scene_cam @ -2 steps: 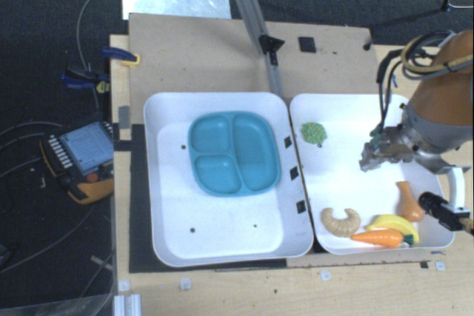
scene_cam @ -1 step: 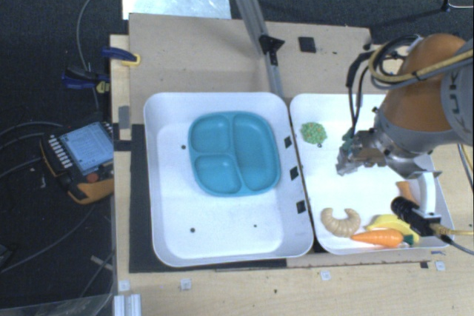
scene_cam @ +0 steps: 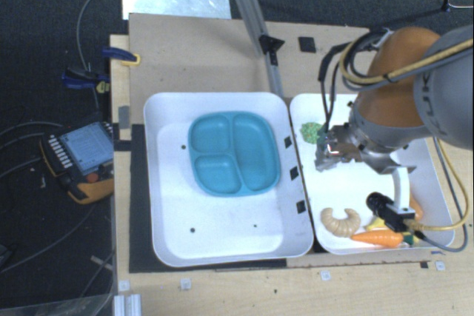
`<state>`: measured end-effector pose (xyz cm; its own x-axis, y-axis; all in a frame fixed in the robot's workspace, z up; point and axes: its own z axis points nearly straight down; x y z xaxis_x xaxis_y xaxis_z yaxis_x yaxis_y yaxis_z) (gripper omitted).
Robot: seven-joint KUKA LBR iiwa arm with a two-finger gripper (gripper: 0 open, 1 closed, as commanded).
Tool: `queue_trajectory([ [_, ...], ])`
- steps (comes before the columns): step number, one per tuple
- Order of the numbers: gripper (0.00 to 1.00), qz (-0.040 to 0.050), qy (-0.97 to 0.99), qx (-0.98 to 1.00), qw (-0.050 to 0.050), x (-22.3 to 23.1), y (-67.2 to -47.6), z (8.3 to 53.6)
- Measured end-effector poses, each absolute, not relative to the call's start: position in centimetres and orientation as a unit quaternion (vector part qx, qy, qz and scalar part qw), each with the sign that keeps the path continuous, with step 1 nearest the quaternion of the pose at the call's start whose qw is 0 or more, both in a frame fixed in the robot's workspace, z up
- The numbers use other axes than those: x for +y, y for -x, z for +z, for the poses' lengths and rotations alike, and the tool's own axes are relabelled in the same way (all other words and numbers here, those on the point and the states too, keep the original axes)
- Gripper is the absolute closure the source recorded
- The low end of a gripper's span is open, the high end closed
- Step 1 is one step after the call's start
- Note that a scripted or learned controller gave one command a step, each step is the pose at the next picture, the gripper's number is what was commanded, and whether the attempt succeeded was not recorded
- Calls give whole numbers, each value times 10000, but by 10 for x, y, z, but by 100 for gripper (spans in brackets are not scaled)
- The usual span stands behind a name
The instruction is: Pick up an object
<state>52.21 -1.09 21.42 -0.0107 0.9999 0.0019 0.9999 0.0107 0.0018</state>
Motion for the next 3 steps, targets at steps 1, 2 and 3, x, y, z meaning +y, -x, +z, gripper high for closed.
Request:
queue_trajectory([
  [1, 100, -11, 7035, -7107, -1, 38, -529, 222],
  [2, 100, -8, 7032, -7110, 10, 90, -516, 215],
  [3, 0, -6, 7053, -7090, 1, 86, -517, 215],
])
